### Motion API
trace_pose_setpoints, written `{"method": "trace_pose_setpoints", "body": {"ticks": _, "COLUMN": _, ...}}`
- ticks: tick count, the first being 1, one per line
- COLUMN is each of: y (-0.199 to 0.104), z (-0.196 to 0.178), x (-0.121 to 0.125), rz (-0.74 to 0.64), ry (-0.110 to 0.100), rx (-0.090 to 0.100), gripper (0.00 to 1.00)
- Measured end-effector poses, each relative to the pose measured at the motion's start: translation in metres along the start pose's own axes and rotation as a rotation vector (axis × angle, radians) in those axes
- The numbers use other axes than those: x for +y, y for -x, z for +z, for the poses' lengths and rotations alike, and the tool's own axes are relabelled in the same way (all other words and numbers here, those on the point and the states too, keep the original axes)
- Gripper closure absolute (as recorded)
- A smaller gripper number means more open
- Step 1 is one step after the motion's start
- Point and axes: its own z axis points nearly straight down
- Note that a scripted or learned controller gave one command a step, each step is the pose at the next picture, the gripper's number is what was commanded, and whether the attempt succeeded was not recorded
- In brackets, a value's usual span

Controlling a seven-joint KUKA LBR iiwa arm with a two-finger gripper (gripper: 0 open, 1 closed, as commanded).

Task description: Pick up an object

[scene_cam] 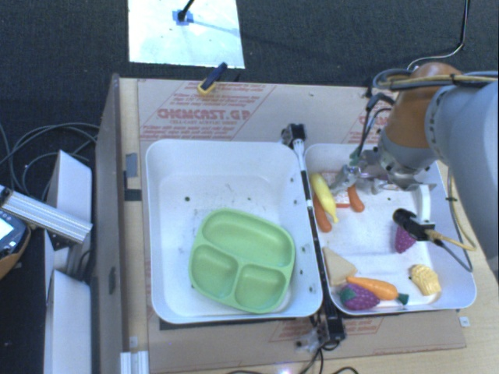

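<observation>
I see the gripper point(348, 176) low in the right bin point(460, 287), far end; I cannot tell how its fingers stand. Just beside it lies a small orange sausage point(356, 199), long axis running near to far, beside the banana point(323, 196).

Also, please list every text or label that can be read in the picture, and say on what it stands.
"CHEMCAST GP": red print on the board under the bins, repeated across it.
The smaller red lines beneath it are too blurred to read.
No text is readable on the bins, tray or toys.
</observation>
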Motion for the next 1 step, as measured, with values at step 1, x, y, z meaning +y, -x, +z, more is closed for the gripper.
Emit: {"method": "trace_pose_setpoints", "body": {"ticks": 1, "y": 0.0053, "z": -0.0003, "x": 0.0049, "rz": 0.0, "ry": 0.0, "rx": 0.002, "gripper": 0.0}}
